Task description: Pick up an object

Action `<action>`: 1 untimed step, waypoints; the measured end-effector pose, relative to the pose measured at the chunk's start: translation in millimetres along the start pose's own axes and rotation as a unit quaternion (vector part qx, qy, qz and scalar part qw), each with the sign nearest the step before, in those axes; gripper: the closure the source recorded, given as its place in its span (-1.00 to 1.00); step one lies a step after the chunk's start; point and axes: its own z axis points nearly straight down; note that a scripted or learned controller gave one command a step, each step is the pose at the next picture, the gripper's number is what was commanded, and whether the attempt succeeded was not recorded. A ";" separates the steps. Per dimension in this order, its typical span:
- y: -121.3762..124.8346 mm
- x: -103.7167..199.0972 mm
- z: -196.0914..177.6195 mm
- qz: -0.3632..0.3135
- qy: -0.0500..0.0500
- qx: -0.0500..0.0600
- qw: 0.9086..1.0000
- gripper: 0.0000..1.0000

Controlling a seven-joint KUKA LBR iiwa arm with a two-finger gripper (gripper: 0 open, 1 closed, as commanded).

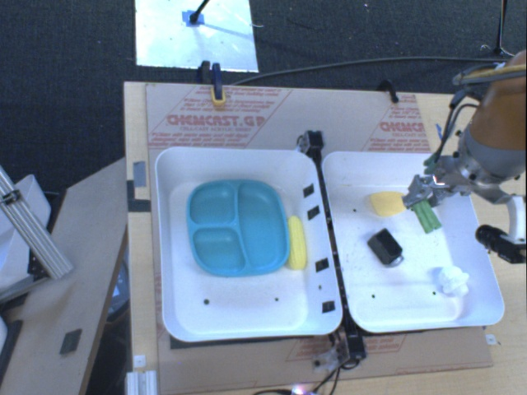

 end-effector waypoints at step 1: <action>22.1 55.8 -9.9 0.000 0.000 -0.001 1.000 1.00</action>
